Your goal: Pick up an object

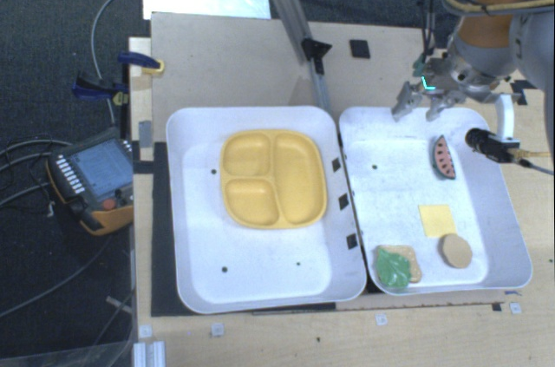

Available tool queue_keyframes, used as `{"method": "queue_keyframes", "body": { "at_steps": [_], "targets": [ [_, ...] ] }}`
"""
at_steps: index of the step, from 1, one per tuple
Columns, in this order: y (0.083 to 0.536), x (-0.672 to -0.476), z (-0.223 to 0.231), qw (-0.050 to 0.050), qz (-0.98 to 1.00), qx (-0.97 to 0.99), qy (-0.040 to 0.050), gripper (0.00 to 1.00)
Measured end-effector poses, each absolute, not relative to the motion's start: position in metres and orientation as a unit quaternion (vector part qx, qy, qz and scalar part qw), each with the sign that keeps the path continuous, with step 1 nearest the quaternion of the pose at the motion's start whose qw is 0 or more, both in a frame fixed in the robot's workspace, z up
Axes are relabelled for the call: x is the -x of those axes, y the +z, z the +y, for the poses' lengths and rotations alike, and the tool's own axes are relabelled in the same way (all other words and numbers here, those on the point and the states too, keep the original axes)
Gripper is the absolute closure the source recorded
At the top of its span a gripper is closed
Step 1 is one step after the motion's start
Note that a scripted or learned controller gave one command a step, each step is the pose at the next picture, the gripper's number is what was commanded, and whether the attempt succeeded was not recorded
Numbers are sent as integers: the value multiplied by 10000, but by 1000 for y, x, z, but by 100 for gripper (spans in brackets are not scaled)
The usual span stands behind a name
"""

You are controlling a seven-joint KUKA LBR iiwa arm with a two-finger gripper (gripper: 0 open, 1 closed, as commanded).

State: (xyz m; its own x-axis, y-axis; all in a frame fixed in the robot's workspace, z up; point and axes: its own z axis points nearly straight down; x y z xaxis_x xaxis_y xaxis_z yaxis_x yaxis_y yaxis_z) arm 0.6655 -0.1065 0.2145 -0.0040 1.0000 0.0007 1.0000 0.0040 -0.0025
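Gripper (421, 107): hovering over right bin (381, 183) rim, fingers spread, pinching nothing.
Watermelon slice (444, 157): lying nearby.

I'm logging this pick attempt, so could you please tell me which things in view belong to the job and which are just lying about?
Job:
- gripper, above the right bin's far edge, holding nothing
- watermelon slice
- yellow square
- round cookie
- green-topped toast

Lying about:
- yellow tray in the left bin
- pendant left of the bench
- blue clamp
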Motion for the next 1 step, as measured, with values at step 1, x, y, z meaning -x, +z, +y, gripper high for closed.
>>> {"method": "queue_keyframes", "body": {
  "at_steps": [1],
  "targets": [
    [217,-666,-106,-5,-7087,7055,-6,0]
  ]
}}
